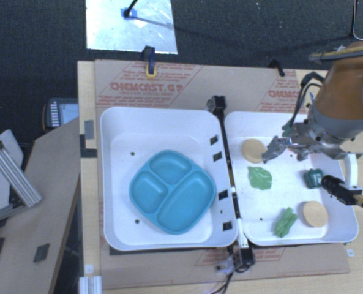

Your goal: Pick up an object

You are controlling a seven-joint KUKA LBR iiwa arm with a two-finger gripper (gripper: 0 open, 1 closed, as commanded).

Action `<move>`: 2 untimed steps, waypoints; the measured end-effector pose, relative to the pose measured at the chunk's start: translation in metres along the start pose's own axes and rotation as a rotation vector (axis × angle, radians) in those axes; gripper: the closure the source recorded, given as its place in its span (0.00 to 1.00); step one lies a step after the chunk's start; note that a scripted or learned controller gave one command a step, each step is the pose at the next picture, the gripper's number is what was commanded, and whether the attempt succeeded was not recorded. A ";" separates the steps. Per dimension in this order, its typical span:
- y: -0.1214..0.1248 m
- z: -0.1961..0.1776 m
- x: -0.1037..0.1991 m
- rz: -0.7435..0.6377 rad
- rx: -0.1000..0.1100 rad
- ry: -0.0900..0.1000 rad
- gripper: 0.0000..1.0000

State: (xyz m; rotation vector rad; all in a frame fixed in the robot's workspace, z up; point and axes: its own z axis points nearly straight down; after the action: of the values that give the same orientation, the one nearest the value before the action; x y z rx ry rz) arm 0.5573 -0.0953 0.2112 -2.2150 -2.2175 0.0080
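Observation:
The right bin (352,228) holds several small things. A round tan disc (252,150) lies at its back left, and a green leafy piece (260,177) sits just in front of that. A teal block (313,177) rests at the right, with a second tan disc (314,214) and a green stalk-shaped piece (285,222) near the front. My gripper (276,149) hangs over the back of this bin, just right of the first tan disc. Nothing shows in its grasp.
The left bin (117,127) holds a blue divided plate (172,190). A black clip strip (223,158) runs between the two bins. My grey and orange arm (346,97) covers the right bin's back right corner.

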 end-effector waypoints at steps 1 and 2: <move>0.002 -0.005 0.000 -0.002 -0.010 -0.001 0.00; 0.007 0.039 0.005 -0.002 -0.006 -0.001 0.00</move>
State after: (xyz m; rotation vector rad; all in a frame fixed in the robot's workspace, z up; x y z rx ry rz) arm 0.5636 -0.0899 0.1719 -2.2167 -2.2228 0.0024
